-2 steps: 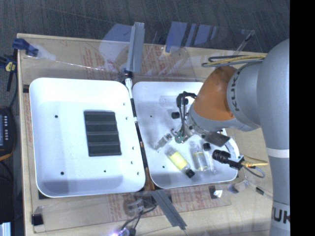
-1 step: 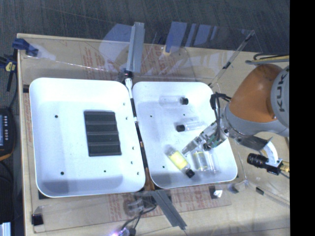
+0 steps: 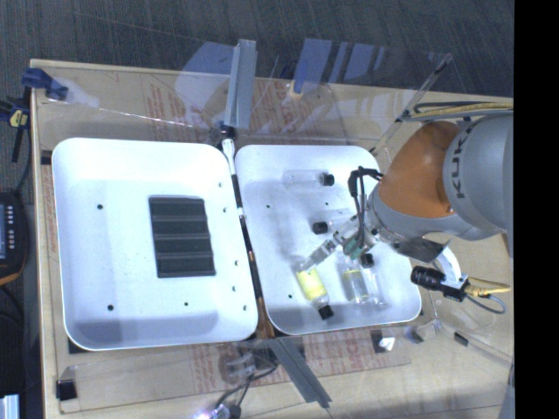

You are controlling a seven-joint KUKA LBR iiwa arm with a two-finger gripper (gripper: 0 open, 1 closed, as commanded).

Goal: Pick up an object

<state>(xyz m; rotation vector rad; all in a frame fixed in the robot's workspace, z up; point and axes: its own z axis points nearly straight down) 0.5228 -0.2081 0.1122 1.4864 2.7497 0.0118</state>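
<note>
My gripper [image 3: 353, 244] reaches down into the right bin [image 3: 262, 199], near its middle right. Its tip is over the upper end of a slanted clear bottle [image 3: 318, 254]. Just below lie a bottle with yellow liquid [image 3: 309, 284] and a black cap, and a clear bottle [image 3: 356, 286] whose black cap is close to the gripper. Another clear bottle [image 3: 306, 180] with a black cap lies near the bin's far wall. A small black cap [image 3: 320, 228] sits left of the gripper. I see nothing clearly held.
A dark ribbed rectangular block [image 3: 182, 236] lies flat in the middle of the left bin [image 3: 79, 173]. The arm's orange band [image 3: 419, 177] and grey body cover the right bin's right edge. Clear plastic guards stand behind the bins.
</note>
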